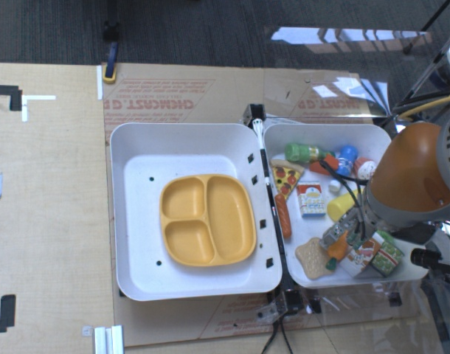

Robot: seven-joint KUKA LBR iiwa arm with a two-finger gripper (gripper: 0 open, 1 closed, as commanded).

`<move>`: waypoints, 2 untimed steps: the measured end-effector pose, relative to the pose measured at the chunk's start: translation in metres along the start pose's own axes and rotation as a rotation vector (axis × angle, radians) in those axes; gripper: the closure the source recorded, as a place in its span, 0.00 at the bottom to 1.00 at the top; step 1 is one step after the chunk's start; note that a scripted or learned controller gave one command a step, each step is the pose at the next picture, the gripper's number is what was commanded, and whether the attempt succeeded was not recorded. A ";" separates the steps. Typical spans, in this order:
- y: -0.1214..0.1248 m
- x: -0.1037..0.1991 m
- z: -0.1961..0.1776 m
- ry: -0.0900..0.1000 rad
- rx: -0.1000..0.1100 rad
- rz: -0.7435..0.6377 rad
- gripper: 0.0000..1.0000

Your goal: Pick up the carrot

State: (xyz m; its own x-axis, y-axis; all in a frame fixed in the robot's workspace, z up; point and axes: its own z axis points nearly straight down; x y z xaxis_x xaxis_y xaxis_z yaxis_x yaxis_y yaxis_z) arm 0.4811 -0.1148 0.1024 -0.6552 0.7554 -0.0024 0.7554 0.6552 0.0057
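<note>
The carrot (337,247) is seen low in the right bin (324,131), at five o'clock from the yellow plate (208,220), beside the toast (311,257). The pincer (341,236) is lowered over it; its state cannot be told. A light, stiff, slippery toy is judged; mid-body is best gripped.

Robot lab: bench (48,220) with white bins (125,220), grey carpet (232,13) (chair base visible).

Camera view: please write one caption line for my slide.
The tool hangs low over the carrot in the right bin; a yellow divided plate sits in the left bin.
</note>
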 end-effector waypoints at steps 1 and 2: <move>0.035 0.022 -0.089 -0.001 0.004 0.277 1.00; 0.035 0.022 -0.089 -0.001 0.004 0.277 0.00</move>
State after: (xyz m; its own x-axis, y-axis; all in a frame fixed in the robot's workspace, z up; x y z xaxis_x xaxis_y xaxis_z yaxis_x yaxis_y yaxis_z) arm 0.4926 -0.0759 0.1918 -0.4235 0.9059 -0.0020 0.9059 0.4235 0.0019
